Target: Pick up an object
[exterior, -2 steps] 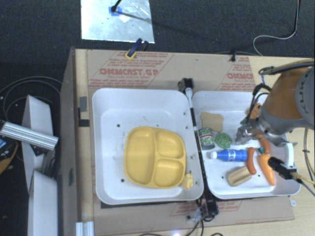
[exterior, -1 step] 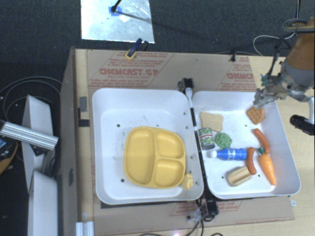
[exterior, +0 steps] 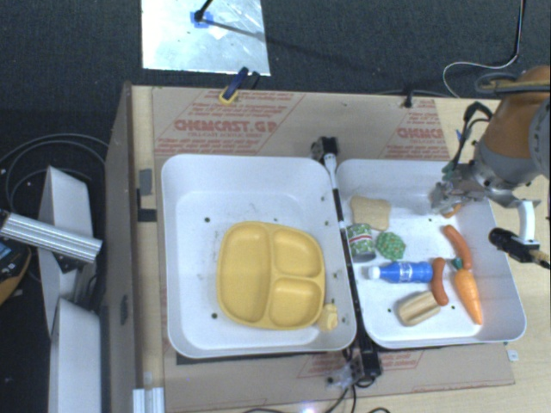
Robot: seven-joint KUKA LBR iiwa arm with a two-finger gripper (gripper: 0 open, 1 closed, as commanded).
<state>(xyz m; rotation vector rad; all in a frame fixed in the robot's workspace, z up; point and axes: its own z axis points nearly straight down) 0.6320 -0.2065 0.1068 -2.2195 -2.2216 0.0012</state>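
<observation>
My gripper (exterior: 447,200) hangs low over the back right part of the right bin (exterior: 508,317), just above the upper end of a slim red-orange piece (exterior: 457,243). In the same bin lie a tan flat slice (exterior: 370,212), a green-and-white can (exterior: 360,241), a green lump (exterior: 392,245), a blue bottle (exterior: 403,272), a red sausage (exterior: 440,280), a bread roll (exterior: 417,308) and an orange carrot (exterior: 467,295). Nothing shows as held.
The left bin (exterior: 194,231) holds a yellow divided plate (exterior: 271,275), with a small yellow piece (exterior: 329,317) by its right corner. The arm's orange band (exterior: 516,123) comes in from the right. A black clip (exterior: 327,149) sits between the bins at the back.
</observation>
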